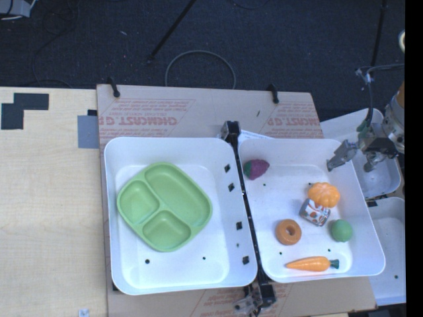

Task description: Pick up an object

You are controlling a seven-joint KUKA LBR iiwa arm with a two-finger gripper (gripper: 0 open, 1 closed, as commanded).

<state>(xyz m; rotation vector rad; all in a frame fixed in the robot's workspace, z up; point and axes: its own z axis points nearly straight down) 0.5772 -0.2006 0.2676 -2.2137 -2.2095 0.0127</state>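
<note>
While toys [289, 232] fill right bin [370, 269].

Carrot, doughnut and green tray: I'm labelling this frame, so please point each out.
Carrot [306, 264], camera view, middle of its orange body.
Doughnut [288, 232], camera view, on its ring.
Green tray [198, 197], camera view, right rim.

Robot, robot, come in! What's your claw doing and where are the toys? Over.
Two-finger gripper open, above right white bin's far right corner, holding nothing. Orange pumpkin toy nearest, on a small can. Nothing in the way.

Right bin [370, 243]: purple beet [256, 169], orange pumpkin [324, 194], donut [288, 232], green ball [341, 230], carrot [308, 264]
</note>
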